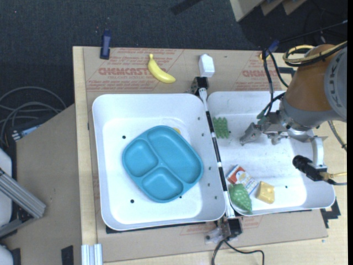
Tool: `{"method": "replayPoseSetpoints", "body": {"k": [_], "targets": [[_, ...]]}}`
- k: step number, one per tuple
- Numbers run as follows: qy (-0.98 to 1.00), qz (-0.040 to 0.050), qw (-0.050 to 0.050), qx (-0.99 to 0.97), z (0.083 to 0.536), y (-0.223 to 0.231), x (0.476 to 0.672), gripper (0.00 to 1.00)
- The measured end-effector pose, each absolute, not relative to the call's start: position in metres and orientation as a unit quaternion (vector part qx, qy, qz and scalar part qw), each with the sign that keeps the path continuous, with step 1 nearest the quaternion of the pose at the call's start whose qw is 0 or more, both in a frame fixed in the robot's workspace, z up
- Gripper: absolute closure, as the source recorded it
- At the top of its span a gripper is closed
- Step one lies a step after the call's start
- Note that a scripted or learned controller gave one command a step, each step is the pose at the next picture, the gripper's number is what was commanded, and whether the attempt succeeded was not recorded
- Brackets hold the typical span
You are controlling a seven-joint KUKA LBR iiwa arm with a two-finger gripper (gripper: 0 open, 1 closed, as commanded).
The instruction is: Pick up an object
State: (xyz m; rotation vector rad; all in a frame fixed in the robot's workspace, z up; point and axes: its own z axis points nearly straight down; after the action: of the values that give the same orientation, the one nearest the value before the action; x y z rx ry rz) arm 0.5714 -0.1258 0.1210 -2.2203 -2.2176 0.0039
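My gripper (259, 138) hangs over the upper middle of the right bin (287, 164), open, with bare bin floor between its fingers. A small green object (221, 127) lies to the gripper's left by the bin's left wall. Along the front of the same bin lie a red and white packet (238, 175), a green leafy piece (240, 197) and a yellow block (266, 192). A blue divided tray (161, 163) rests in the left bin (110, 126).
A yellow banana (160, 70) lies on the cardboard bench behind the left bin. A white clip (206, 65) and a blue clip (105, 44) sit near the bench's back edge. The grey and orange arm (314, 93) covers the right bin's back right corner.
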Motion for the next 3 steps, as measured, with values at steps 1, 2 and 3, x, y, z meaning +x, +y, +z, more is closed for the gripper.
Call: {"method": "replayPoseSetpoints", "body": {"k": [1,2,3], "targets": [[-0.707,-0.0002,-0.002,-0.708,0.188,-0.194,0.595,0.0],[-0.707,0.0003,0.001,-0.707,0.086,-0.116,0.519,0.0],[-0.707,-0.0002,-0.001,-0.707,0.085,-0.157,0.628,0.0]]}}
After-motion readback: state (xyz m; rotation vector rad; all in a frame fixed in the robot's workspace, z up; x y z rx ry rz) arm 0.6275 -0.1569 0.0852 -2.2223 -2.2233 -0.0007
